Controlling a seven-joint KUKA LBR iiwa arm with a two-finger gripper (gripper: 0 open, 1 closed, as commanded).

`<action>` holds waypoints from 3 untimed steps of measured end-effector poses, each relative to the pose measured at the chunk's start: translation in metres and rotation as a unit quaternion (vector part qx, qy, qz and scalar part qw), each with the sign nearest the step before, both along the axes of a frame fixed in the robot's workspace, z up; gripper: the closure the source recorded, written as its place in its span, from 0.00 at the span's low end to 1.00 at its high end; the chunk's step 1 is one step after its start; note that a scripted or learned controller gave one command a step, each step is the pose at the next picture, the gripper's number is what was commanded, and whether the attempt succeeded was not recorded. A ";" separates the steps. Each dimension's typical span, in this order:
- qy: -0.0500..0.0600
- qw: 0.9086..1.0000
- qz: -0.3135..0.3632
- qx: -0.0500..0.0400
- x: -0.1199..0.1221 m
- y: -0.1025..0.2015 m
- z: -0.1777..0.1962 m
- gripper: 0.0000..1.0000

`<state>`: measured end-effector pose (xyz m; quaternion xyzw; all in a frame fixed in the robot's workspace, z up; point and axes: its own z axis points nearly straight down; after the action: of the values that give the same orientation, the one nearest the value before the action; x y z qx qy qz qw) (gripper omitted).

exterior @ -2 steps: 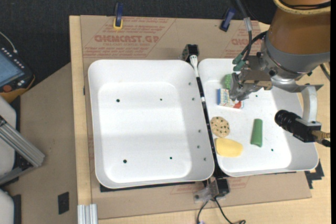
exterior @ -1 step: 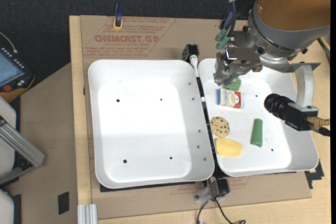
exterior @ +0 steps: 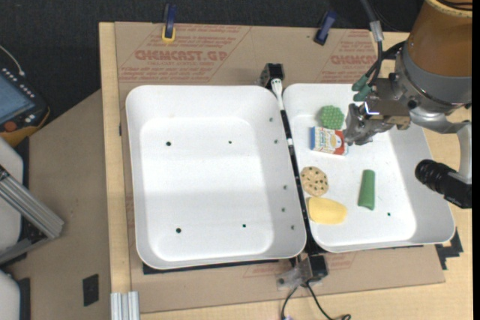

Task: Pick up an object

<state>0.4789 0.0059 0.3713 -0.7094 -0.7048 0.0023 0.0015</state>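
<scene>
The right bin holds a small carton with blue, white and red print, a round green bumpy item, a chocolate-chip cookie, a yellow wedge and a green stick. My gripper hangs low over this bin, right beside the carton's right end and just right of the green bumpy item. Whether it touches the carton is unclear. Nothing shows between its fingers.
The left bin lies beside the right one, with a black hinge strip between them. Blue clamps sit on the board's far edge. A black cylinder juts in at the right bin's right rim.
</scene>
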 end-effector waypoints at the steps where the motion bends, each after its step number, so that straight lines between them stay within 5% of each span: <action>1: -0.002 1.000 0.005 0.001 0.000 0.051 -0.002 1.00; 2: -0.005 1.000 0.006 0.001 0.001 0.102 0.020 1.00; 3: -0.006 1.000 0.005 0.002 0.001 0.157 0.097 1.00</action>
<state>0.4796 0.1627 0.4679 -0.7060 -0.7082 -0.0030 -0.0014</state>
